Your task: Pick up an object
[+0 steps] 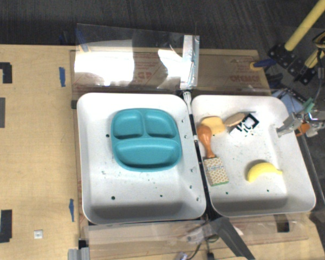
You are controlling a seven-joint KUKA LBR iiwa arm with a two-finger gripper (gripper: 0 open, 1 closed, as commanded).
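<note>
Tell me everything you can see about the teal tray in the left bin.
The tray is teal, smooth and matte, seemingly plastic, with rounded corners. It is split into three compartments: two small ones on the far side and one long one on the near side. It lies flat and upright, slightly rotated, on the floor of the left bin, towards the far half. Nothing else touches it, and its compartments hold nothing.

Dark carpet floor [151, 7], tan bench [30, 145]

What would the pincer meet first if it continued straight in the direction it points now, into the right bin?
Probably the small black-and-white object. The pincer points leftward across the right bin from its right rim, though its height is unclear.
</note>
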